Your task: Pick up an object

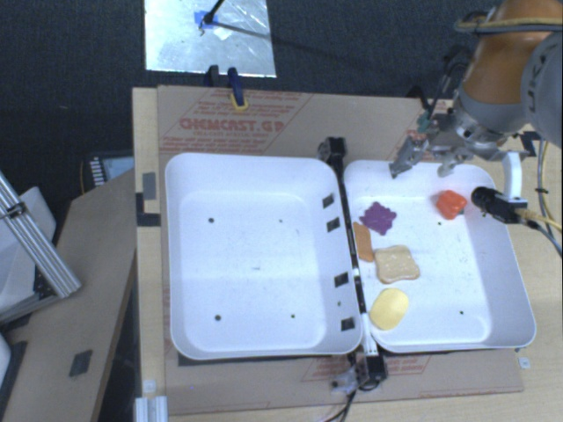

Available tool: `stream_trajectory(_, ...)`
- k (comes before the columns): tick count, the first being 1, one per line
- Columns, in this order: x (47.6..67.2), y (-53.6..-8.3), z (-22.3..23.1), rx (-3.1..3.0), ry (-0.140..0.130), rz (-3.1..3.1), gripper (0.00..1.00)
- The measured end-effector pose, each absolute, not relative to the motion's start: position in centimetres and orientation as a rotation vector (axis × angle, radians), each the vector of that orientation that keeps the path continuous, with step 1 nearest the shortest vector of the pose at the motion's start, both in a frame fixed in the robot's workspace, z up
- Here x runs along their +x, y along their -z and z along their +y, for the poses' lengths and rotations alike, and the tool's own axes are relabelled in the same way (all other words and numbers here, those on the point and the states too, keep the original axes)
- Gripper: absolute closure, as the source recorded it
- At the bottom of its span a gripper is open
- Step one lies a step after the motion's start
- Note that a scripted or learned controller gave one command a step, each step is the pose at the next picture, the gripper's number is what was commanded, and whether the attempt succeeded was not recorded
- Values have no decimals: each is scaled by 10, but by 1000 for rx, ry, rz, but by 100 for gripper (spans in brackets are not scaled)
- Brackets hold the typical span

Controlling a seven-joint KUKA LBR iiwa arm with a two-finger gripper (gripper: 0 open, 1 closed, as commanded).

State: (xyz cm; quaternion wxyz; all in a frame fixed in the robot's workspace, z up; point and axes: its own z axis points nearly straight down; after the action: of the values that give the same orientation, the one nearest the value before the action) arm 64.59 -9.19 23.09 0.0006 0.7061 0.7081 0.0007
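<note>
Gripper [425,158] hangs over the right bin's [506,301] far rim, fingers apart, holding nothing.
Orange strip [363,242] lies partly hidden against the bins' divider, beside toast [396,264].

Two white bins side by side; the right bin [506,271] holds purple [379,217], orange [450,204], tan [396,264] and yellow [388,308] pieces, gripper [425,162] above its far edge

Looks like a robotics lab bench: grey KUKA arm [515,55] on the right, two white bins [255,253] clipped onto cardboard [237,117], aluminium framing [31,244] far left, loose cables.
</note>
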Motion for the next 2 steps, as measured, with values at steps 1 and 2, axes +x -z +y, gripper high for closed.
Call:
stream_trajectory(1,618,-183,-102,2223,4,2223,0)
stream_trajectory(2,588,-137,-83,2223,3,2226,0)
